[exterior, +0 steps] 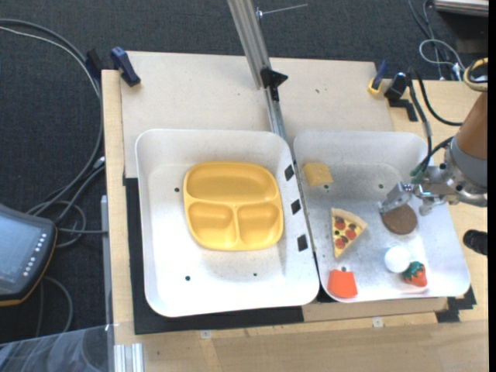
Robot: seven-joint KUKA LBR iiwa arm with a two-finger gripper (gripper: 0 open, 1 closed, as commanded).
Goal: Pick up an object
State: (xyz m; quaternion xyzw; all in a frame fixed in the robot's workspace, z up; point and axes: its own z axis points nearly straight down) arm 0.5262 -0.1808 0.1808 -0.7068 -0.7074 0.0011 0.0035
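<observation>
Tool (397,200): just above brown disc (400,221), grip state cannot be told | Disc: right bin (364,142), 3 o'clock of pizza slice (346,232) | Handling: likely light, stiff, flat; pinch across opposite rim edges.

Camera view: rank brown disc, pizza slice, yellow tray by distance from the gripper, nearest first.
From the gripper, in the right bin:
1. Brown disc, just below it in the right bin.
2. Pizza slice, farther left in the same bin.
3. Yellow tray, in the left bin, across the divider.
</observation>
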